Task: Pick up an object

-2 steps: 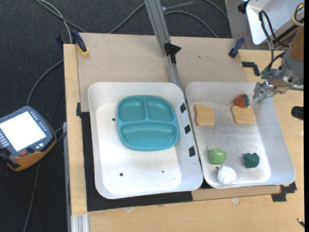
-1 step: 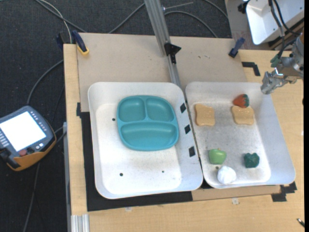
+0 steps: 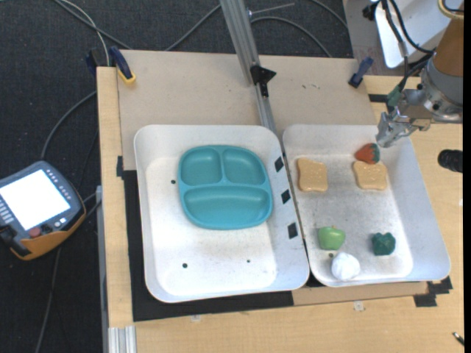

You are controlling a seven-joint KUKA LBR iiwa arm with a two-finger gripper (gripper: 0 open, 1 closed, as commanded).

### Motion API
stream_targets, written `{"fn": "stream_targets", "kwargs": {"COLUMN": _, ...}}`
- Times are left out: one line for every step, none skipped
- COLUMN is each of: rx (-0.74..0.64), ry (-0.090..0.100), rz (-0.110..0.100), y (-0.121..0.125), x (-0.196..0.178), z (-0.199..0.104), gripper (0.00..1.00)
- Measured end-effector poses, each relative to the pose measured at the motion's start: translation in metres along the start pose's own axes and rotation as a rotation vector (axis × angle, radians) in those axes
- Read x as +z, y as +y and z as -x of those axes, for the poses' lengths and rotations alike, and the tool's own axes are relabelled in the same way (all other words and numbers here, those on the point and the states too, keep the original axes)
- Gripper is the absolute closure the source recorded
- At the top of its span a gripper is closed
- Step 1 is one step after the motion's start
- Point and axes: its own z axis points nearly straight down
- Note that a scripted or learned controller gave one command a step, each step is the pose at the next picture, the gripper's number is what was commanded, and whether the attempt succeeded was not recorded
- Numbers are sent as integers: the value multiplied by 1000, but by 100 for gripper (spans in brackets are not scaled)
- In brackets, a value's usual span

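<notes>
White garlic-like piece [image 3: 344,266] lies nearest — my end effector [image 3: 388,136] hovers just beside the red object [image 3: 366,154], grip unclear.

arm [image 3: 450,57]: chunky rounded segment at the top right, tan-orange looking band with grey below it
wrist: grey ring-ish collar, kinda metallic, stepping down narrower toward the tool
gripper [image 3: 388,132]: small silvery metal piece, pretty shiny, details too blurry to make out
cables [image 3: 401,31]: black ones looping down along the arm toward the wrist
extra bit: tiny green-teal spot on the wrist's left side, can't tell what it is
markings: none I can read, too small
</notes>
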Motion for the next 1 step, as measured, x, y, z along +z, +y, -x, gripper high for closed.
{"fn": "stream_targets", "kwargs": {"rx": 0, "ry": 0, "rz": -1, "y": -4, "x": 6, "z": -50, "gripper": 100}}
